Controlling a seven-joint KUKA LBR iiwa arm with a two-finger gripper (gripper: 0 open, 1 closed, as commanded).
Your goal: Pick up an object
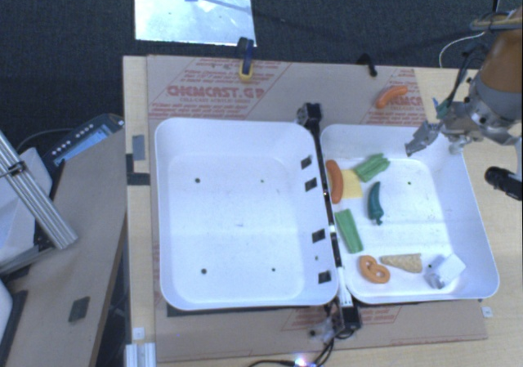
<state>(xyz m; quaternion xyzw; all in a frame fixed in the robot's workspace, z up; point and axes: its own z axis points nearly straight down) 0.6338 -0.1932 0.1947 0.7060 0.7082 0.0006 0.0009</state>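
Camera view | your grey two-finger gripper hovers over the right white bin at its far rim, jaws slightly parted, gripping nothing | candidates cluster low-left: dark green pepper, yellow block, orange pretzel | approach unobstructed.

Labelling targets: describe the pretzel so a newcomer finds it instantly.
Take the right bin, the one with the toy foods. Go to its near edge, left of the tan triangular slice. The pretzel is the orange looped piece with holes through it; its neighbours are solid.
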